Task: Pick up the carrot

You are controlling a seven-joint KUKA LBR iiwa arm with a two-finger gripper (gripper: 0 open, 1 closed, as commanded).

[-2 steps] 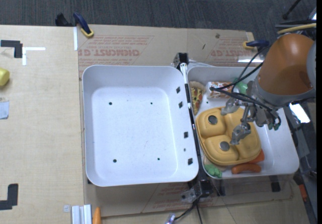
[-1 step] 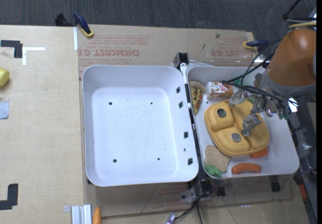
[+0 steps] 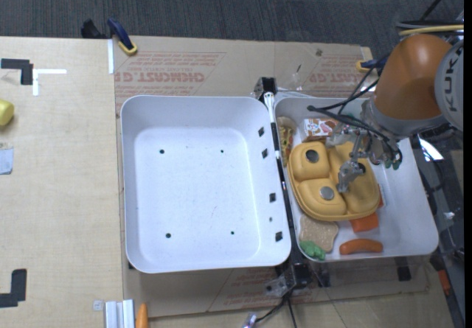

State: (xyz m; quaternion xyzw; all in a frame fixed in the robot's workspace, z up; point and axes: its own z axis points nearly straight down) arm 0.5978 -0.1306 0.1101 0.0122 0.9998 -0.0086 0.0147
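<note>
The carrot [image 3: 361, 246] is a short orange stick lying flat near the front edge of the right bin [image 3: 413, 231]. My gripper [image 3: 349, 176] hangs over a yellow holed cheese wedge [image 3: 324, 179] in the middle of that bin, well behind the carrot. Its fingers stand open with nothing between them. A second orange piece [image 3: 365, 224] pokes out from under the front edge of the cheese, between the gripper and the carrot.
A tan bread slice [image 3: 318, 231] and a green item [image 3: 313, 249] lie left of the carrot. A printed packet [image 3: 321, 127] sits at the back of the right bin. The left bin [image 3: 140, 194] stands alongside. A yellow object [image 3: 4, 113] rests on the bench at far left.
</note>
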